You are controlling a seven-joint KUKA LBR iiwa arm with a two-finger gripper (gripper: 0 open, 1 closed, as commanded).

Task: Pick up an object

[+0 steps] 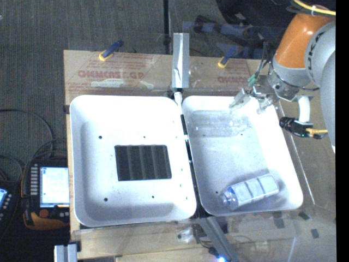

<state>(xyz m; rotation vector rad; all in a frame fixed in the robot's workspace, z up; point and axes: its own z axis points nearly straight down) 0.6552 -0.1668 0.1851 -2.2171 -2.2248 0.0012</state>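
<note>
A clear plastic bottle with a pale label (252,191) lies on its side near the front of the right bin (283,152). A second, see-through bottle (221,125) lies near that bin's back wall and is hard to make out. In the middle of the left bin (87,146) rests a flat black ridged block (143,162). My gripper (252,100) hangs over the back right corner of the right bin, just right of the see-through bottle. Its fingers (238,100) are spread, with nothing between them, so it is open.
A metal post (180,61) stands behind the seam between the bins. Yellow and blue clamps (110,49) hold the board at the back. A teach pendant (46,189) lies left of the bench. A black and yellow cable plug (297,127) hangs by the right bin's rim.
</note>
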